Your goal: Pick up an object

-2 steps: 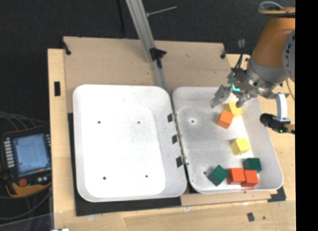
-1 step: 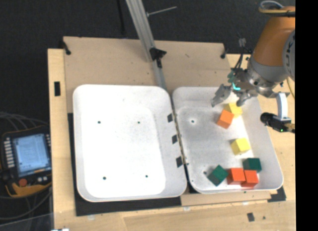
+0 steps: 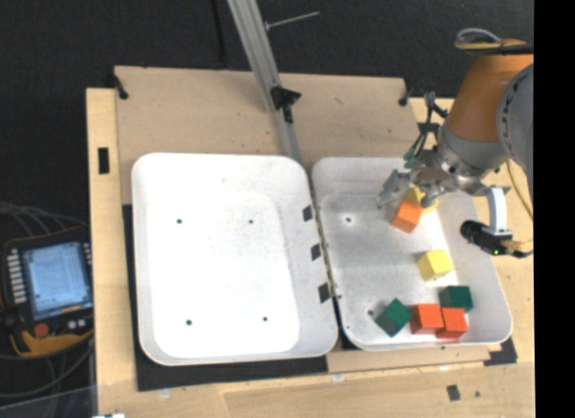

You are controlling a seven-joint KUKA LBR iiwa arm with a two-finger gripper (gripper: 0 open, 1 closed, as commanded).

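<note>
My gripper (image 3: 410,199) hangs over the back part of the right bin (image 3: 359,254), shut on an orange block (image 3: 407,216) that sits between its fingers, lifted off the bin floor. Below it a yellow block (image 3: 435,264) lies in the bin. Near the front edge lie a green block (image 3: 392,316), two orange blocks (image 3: 429,317) (image 3: 454,321) side by side, and a dark green block (image 3: 456,297) behind them.
The left bin (image 3: 220,254) stands beside the right one, with small clips along the seam between them. A slanted metal rail (image 3: 260,57) runs from the top down to the bins' back edge. A pendant screen (image 3: 54,281) sits at the far left.
</note>
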